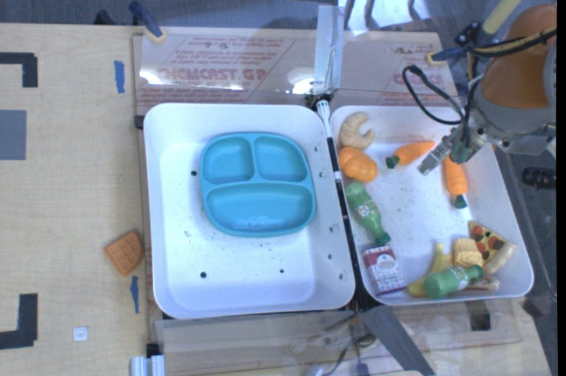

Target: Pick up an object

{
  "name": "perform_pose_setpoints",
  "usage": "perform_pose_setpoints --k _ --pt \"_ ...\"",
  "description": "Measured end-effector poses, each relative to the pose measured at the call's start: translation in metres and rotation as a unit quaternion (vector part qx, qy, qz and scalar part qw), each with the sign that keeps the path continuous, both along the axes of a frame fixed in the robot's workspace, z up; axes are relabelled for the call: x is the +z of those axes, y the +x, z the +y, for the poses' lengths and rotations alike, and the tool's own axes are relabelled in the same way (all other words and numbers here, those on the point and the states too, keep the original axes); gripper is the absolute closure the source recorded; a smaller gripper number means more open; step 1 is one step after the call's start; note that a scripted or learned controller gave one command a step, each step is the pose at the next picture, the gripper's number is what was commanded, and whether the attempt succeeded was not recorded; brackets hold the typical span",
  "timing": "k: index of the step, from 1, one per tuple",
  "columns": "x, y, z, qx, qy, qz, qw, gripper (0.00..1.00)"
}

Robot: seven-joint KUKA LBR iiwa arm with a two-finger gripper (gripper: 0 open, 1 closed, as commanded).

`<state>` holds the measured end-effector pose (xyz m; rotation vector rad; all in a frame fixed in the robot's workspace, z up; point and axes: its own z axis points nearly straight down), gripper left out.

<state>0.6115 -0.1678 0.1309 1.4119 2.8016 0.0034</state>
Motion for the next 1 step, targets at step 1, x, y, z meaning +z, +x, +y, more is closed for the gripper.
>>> perform_pose_setpoints --k 1 --pt "0.1189 -0.0434 0.049 -0.091 -0.0002 -0.002 0.9958 1.0"
